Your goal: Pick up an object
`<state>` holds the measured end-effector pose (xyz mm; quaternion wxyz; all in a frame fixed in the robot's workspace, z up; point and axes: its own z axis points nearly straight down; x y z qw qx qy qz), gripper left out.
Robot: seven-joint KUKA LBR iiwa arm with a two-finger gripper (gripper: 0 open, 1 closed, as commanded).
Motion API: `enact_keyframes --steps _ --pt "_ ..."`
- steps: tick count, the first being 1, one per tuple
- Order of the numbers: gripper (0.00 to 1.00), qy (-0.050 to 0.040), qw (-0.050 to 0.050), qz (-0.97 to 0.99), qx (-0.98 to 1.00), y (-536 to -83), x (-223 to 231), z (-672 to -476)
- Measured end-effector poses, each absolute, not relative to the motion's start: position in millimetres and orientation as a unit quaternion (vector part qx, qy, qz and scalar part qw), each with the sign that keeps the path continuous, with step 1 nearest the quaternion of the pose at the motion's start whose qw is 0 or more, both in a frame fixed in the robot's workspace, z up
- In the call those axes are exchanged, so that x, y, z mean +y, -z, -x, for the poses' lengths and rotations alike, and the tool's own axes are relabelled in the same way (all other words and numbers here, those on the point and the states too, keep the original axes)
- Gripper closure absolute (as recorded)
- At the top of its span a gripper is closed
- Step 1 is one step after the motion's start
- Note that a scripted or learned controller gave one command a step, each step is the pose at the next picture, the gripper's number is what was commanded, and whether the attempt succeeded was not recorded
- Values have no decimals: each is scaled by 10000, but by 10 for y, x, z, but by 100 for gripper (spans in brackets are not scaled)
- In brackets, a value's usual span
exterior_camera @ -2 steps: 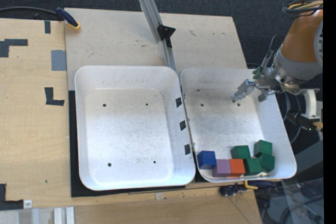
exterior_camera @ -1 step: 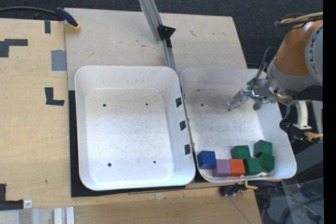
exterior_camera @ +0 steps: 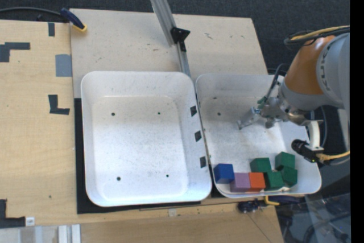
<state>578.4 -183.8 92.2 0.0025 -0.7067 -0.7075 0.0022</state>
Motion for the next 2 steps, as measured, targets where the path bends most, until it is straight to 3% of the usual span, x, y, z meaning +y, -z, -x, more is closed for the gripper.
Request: enact_keyframes --steps 1,2 --pt "100 -5 10 7064 -7078 -1054 -1831 -5798" --pt "100 13 -24 7065 -7077 -1686 -1818 -5792"
